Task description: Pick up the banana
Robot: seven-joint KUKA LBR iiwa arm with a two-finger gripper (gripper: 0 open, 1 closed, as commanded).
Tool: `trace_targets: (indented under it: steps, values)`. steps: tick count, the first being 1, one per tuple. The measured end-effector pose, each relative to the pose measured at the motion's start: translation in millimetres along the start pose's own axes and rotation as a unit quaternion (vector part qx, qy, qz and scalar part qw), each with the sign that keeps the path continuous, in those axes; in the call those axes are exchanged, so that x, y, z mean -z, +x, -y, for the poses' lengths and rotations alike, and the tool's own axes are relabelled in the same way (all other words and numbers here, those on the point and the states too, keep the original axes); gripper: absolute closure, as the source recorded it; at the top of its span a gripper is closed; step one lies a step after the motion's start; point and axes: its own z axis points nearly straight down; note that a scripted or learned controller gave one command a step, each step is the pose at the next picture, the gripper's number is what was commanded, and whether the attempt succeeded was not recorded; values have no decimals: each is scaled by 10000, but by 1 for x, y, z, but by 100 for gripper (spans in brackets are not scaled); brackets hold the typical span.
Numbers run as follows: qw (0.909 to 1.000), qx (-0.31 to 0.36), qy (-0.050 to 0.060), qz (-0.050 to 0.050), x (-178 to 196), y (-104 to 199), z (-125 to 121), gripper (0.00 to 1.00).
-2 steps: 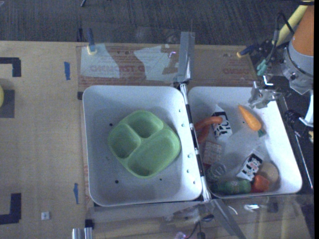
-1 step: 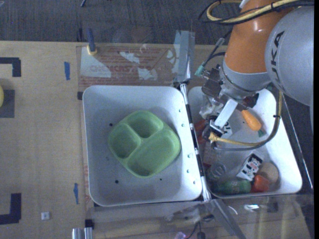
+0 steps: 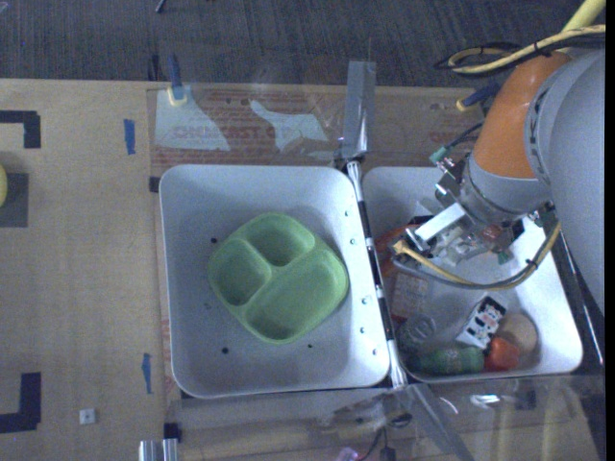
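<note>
Visitor: Where's the banana?

Me: I can't tell. My arm [image 3: 577, 142], grey with its orange band, comes in from the right of the frame. It covers the upper part of the right bin [image 3: 562, 305], and whatever lies under it is hidden.

Visitor: And your pincer?

Me: My pincer [image 3: 461, 246] is down over the middle of that bin, toward its left wall. From this height I can't tell whether it is open or closed.

Visitor: What's around it?

Me: Just left of it, by the bin's left wall, is a reddish thing [image 3: 388, 248], with a clear packet [image 3: 408, 291] below it. Along the bin's lower edge, from left to right, lie a grey round thing [image 3: 418, 332], a green oblong [image 3: 452, 359], a red-orange piece [image 3: 500, 353] and a tan round thing [image 3: 521, 329]. A small white card [image 3: 480, 320] with black and red marks lies just above the green and red ones.

Visitor: And farther out?

Me: The left bin [image 3: 192, 219], mid-frame, holds a green divided plate [image 3: 279, 277] lying flat in its middle. At the far left edge of the frame, a yellow sliver [image 3: 2, 185] sits on a dark patch of the counter [image 3: 77, 286]. It is too cut off to name.
</note>
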Motion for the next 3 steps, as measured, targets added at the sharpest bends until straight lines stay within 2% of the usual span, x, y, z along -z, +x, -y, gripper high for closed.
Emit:
trace_targets:
  steps: [1,2,3]
  values:
    - [9881,-1540,6,1,-14,-35,23,0]
    - [9818,-1897,-8,-11,-1,-31,-39,0]
    - [9789,-2043,-43,-89,-84,-68,-35,0]
